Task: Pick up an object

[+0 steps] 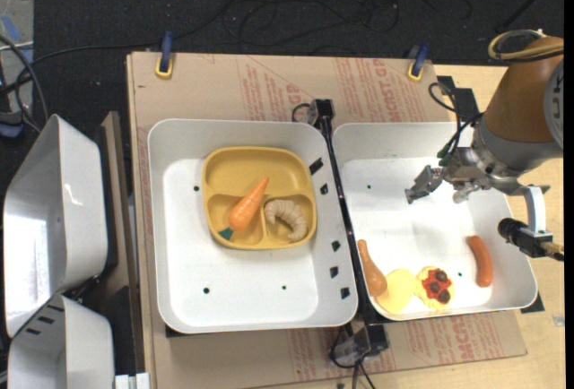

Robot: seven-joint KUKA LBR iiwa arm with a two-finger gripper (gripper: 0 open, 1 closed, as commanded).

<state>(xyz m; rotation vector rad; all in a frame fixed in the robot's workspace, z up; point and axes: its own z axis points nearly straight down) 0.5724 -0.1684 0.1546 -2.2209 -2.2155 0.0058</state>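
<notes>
the likeliest failure sat at the near edge. in the right bin (pixel 386 163) the pickable things crowded the near wall: a drumstick (pixel 371 268) by the near left corner, a pale yellow piece (pixel 401 289) just beside it, a red-topped slice (pixel 436 285) touching that piece, and a sausage (pixel 483 261) near the right wall. a descent onto the pale piece could have caught the slice or the drumstick as well, and a finger could have struck the bin's wall before closing. the sausage lay more alone, but its round, narrow body looked apt to roll out of a pinch across its length; that was a judgement only.

farther back, the gripper (pixel 429 183) hung over the bare middle of the right bin, well apart from all four items. if it had closed there it would have taken nothing. its dark fingers pointed left and slightly toward the camera, and nothing showed between them; whether they stood wide or narrow could not be told from this slant.

behind them, the grey wrist and orange band (pixel 525 100) rose at the right, the arm bent over the bin's far right corner.

in the left bin (pixel 179 289), a yellow plate (pixel 224 172) held a carrot (pixel 248 203) and a shrimp (pixel 289 217), far from the gripper.
</notes>
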